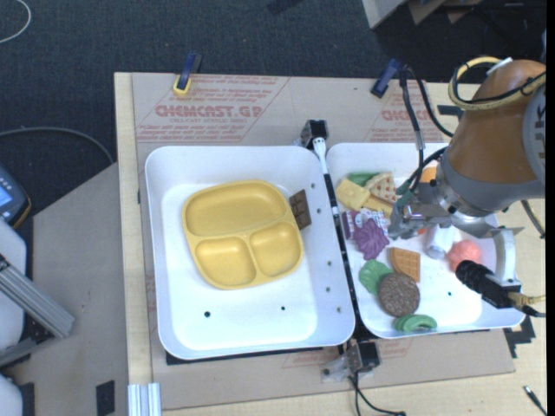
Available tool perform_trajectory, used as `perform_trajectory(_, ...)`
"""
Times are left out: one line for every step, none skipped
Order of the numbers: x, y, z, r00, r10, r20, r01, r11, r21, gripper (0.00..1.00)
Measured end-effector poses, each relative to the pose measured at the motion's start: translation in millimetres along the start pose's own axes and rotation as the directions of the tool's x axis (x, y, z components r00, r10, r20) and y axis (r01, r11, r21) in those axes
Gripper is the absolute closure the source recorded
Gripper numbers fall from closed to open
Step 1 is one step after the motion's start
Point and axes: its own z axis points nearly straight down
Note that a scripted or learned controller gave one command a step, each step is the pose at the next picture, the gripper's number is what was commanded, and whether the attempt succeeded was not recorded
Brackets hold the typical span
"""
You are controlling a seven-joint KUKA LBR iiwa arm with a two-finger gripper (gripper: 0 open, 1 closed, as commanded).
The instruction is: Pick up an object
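Note:
My gripper (406, 219) hangs low over the upper middle of the right bin (460, 315), under the orange wrist band. Just left of it and slightly lower lies a purple grape bunch (371, 235). Yellow cheese pieces (351, 195) and a green-and-yellow piece (380, 183) lie above and to the left. An orange cracker (405, 263), a green leaf (374, 274), a brown cookie (399, 294) and a green ring (416, 323) sit nearer the front. A pink-red piece (466, 252) lies to the right. The wrist hides whatever is directly beneath the gripper.
The left bin (260, 328) holds a yellow divided plate (238, 232) with a small brown block (300, 208) at its right rim. A black cylindrical part (481, 282) juts over the right bin's front right. Cables run along the arm at top right.

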Motion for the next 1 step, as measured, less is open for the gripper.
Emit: perform_trajectory(41.8,19.9,2.7,1.0,0.0,0.0,0.0,1.0,0.0,1.0)
